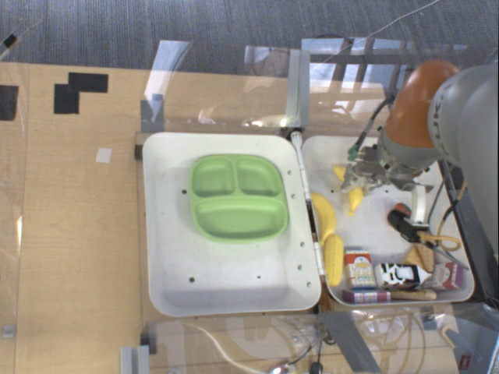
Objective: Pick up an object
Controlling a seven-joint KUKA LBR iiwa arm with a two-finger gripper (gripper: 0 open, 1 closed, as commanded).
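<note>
The gripper (360, 179) hangs in the right bin (323, 153) just above a small yellow piece (355, 199) whose long axis runs up and down the view, directly beneath the wrist, though I cannot tell how wide it stands.

A green divided plate (237, 197) lies in the left bin (164, 232). In the right bin (374, 224), at the frame's right, the gripper (360, 176) hangs over small yellow pieces (353, 199); a banana (323, 214) lies near.
</note>
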